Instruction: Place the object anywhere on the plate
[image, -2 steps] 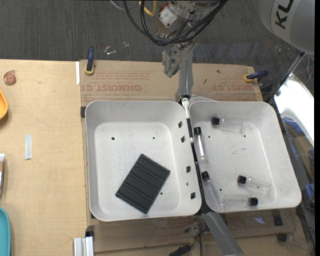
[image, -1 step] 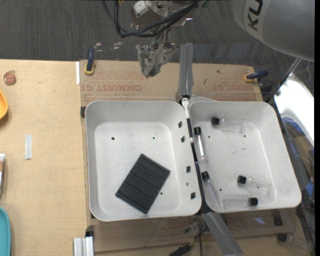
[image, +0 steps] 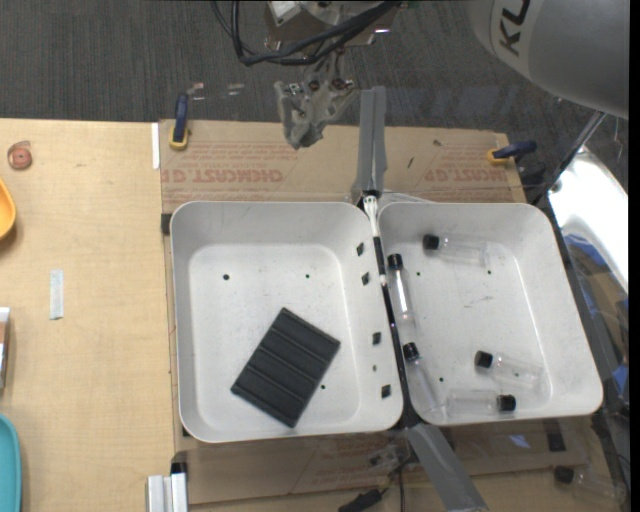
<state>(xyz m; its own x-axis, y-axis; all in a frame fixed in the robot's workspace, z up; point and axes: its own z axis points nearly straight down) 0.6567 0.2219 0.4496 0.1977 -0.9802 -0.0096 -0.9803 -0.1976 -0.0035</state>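
Found the clear vials (image: 455, 247) with black caps scattered in the right bin (image: 560, 300), all of them nearer the camera than the claw (image: 310, 112) and off to its right. Counted one by the bin's far wall, closest to the claw; two more end to end along the wall shared with the other bin; two near the front right corner, farthest from the claw, close together but apart. Saw none of them gripped or touched.

Noted the dark ridged plate (image: 287, 366) flat on the floor of the left bin (image: 185, 300), turned at a slant to the walls, almost straight toward the camera from the claw and well apart from it. Saw nothing resting on that plate.

Placed the claw beyond the far rims of both bins, over a brown cardboard sheet (image: 250, 170), hanging under a tangle of black cables. Could not tell whether spread or pressed together; made out nothing gripped.

Spotted the grey arm (image: 560, 40) up and to the claw's right. Marked one blue and yellow clamp (image: 180, 125) on the cardboard to the claw's left and another (image: 510, 153) to its right. Left of all this, saw the pale wooden bench (image: 80, 250).
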